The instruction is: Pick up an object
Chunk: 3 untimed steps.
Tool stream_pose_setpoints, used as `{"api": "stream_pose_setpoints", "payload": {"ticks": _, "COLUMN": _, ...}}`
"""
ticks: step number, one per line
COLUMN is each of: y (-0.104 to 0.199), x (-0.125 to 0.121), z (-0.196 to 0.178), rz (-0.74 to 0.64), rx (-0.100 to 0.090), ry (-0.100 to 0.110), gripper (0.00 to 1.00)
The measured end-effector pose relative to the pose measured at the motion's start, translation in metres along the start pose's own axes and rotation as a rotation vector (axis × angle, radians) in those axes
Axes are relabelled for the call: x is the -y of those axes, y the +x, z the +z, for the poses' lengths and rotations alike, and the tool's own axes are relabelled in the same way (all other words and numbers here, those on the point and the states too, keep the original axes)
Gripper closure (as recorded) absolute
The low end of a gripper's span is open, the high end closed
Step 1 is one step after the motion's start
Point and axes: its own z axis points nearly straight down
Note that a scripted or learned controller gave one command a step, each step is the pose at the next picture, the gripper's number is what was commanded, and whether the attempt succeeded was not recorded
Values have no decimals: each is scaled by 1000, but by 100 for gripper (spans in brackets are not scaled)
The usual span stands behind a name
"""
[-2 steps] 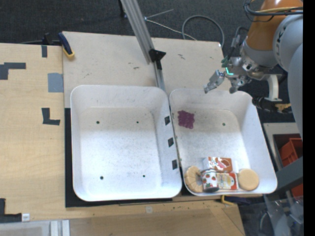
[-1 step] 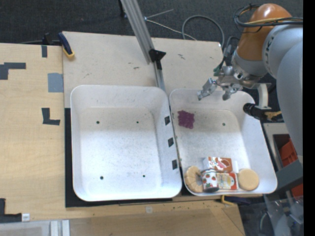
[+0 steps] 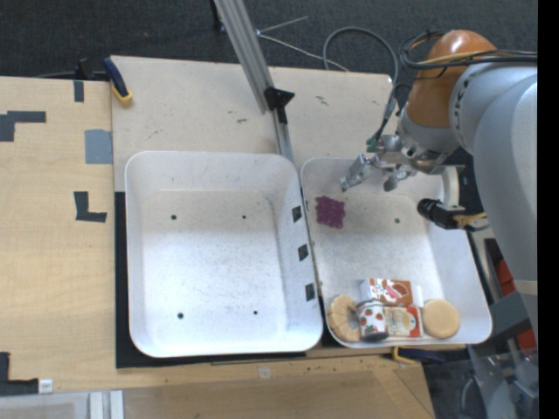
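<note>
The hand (image 3: 376,171) hovers upper right, fingers apparently spread, holding nothing; best to descend squarely over the purple piece (image 3: 330,211), closing only once astride it.

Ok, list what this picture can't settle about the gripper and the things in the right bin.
- Gripper, camera view: too small and blurred to tell how its fingers stand.
- Purple object: too blurred to name.
- Can and packet at the right bin's near edge: labels too small to read.
- Round cookie: partly covered by the can.
</note>
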Motion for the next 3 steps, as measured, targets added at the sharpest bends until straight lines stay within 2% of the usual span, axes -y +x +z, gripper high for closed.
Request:
{"api": "stream_pose_setpoints", "payload": {"ticks": 1, "y": 1, "x": 1, "z": 36, "rz": 0, "rx": 1, "ry": 1, "gripper": 0}}
{"api": "stream_pose_setpoints", "payload": {"ticks": 2, "y": 2, "x": 0, "z": 24, "rz": -1, "rx": 1, "ry": -1, "gripper": 100}}
{"api": "stream_pose_setpoints", "payload": {"ticks": 3, "y": -7, "x": -4, "z": -29, "rz": 1, "rx": 0, "ry": -10, "gripper": 100}}
